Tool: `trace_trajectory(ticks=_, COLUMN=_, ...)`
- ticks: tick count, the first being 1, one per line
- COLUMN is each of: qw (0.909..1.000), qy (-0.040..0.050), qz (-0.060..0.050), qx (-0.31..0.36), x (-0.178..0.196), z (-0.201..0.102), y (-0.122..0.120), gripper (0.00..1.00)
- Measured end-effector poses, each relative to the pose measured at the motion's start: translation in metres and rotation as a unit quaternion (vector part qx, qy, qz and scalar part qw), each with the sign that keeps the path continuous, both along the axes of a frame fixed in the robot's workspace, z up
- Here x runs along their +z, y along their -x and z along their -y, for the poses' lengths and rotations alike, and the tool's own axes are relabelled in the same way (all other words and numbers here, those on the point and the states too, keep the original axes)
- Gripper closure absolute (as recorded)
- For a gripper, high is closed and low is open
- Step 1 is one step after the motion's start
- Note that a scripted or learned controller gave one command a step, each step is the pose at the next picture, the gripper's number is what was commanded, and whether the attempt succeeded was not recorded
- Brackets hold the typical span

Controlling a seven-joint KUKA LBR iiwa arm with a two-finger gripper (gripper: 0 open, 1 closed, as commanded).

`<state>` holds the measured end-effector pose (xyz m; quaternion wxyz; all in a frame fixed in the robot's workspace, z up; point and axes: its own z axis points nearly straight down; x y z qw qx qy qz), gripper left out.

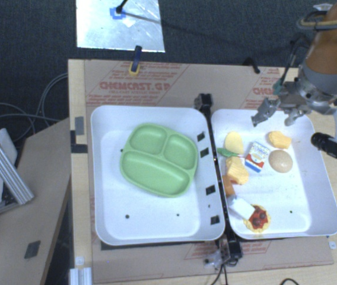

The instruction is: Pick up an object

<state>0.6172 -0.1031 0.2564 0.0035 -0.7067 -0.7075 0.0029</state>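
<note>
My gripper point(274, 117) hangs open over the far edge of the right bin point(311, 218), with nothing between its fingers. Just below it lies an orange-yellow lump point(279, 139). Further down the bin are a tan egg-shaped piece point(280, 161), a small white carton with red and blue print point(256, 157), a yellow rounded piece point(234, 142) and a yellow-orange chunk point(237, 171). A red-and-yellow item with a white end point(254, 215) rests near the bin's front.
The left bin point(112, 218) holds a green divided plate point(158, 159). Black clips run along the wall between the two bins point(211, 165). A shiny sheet point(120, 16) lies beyond the bench.
</note>
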Motion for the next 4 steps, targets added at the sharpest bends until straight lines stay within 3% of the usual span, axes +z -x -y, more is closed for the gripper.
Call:
trace_trajectory(ticks=1, qw=1.0000, qy=0.0006, qz=0.005, qx=0.001, x=0.006, z=0.000, y=-0.002, gripper=0.00)
trace_trajectory(ticks=4, qw=1.0000, qy=-0.0002, qz=0.006, qx=0.000, x=-0.162, z=-0.015, y=-0.003, gripper=0.00)
